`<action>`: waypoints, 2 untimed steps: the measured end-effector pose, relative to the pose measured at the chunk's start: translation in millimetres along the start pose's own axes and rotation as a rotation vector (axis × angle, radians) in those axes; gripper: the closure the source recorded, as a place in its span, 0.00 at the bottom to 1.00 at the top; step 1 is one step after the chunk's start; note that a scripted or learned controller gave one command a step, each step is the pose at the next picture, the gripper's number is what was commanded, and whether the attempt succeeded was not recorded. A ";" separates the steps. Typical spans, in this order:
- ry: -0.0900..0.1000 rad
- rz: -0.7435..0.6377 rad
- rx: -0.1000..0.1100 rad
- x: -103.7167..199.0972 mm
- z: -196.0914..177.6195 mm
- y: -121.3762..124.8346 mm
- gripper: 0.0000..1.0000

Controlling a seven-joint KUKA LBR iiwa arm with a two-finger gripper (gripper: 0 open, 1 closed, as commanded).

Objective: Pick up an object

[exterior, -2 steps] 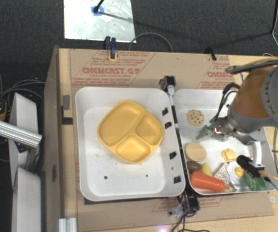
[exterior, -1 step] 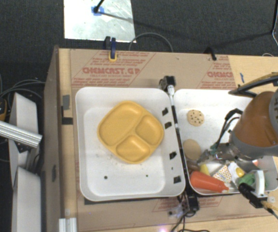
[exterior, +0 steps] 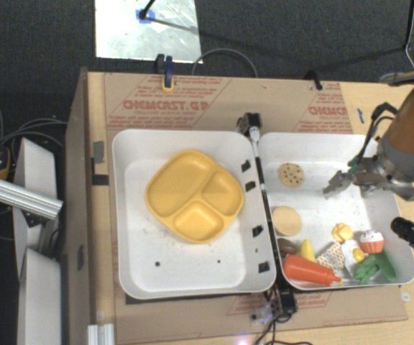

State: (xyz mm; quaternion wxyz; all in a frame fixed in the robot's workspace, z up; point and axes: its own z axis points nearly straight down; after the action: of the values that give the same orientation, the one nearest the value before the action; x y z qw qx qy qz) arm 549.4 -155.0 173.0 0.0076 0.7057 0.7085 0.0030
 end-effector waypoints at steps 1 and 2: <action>0.011 -0.008 0.016 98.4 -13.2 -48.5 0.00; 0.004 0.000 0.011 71.9 92.6 11.5 0.00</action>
State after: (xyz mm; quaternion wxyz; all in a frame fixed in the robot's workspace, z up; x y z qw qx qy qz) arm 562.0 -83.7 80.1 0.0023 0.7059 0.7083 0.0007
